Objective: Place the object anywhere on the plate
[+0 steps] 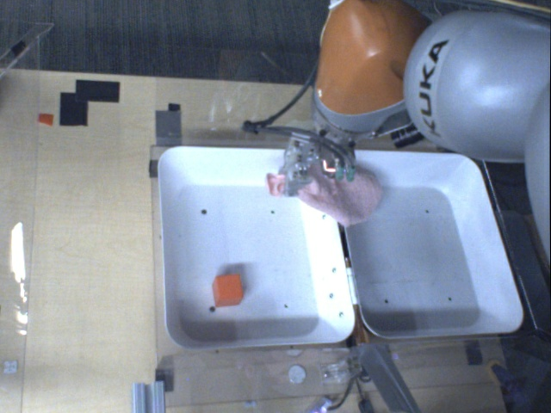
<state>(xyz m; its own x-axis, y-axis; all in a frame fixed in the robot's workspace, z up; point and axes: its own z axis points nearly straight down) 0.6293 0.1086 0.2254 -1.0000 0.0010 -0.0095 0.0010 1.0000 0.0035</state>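
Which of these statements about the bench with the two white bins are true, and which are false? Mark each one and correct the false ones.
1. An orange block lies in the left bin. True.
2. The orange block sits in the far right corner of the right bin. False: it lies in the left bin, toward its near left part.
3. The claw is above the far end of the seam between the two bins. True.
4. A pink cloth-like thing is just under the claw. True.
5. The arm reaches in from the left. False: it comes from the right.
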